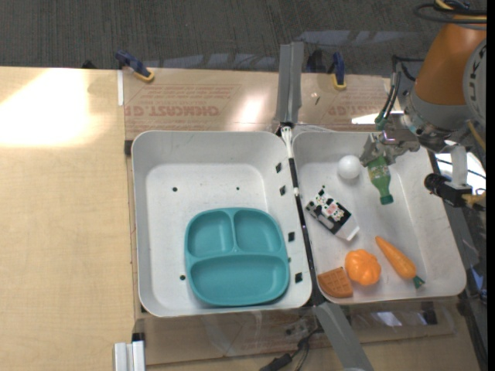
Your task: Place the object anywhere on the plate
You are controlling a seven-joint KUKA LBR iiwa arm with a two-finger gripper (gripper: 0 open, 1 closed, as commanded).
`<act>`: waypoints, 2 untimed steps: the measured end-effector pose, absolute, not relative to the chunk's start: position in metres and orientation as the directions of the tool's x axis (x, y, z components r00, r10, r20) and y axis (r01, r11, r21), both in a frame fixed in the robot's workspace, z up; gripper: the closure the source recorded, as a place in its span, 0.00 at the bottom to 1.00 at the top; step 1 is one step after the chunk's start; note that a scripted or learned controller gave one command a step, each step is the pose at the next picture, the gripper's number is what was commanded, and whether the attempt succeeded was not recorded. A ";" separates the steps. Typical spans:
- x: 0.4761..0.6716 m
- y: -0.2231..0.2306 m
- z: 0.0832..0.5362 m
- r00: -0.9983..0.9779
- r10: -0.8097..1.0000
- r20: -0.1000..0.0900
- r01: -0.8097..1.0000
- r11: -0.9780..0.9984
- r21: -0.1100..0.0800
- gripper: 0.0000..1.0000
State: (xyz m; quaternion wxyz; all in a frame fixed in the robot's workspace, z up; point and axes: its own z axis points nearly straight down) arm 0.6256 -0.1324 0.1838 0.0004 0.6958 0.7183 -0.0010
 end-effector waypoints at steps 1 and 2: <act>0.546 -0.073 0.192 -0.308 0.951 0.000 0.951 0.308 -0.001 1.00; 0.518 0.001 0.191 -0.296 0.955 0.000 0.955 0.296 -0.001 1.00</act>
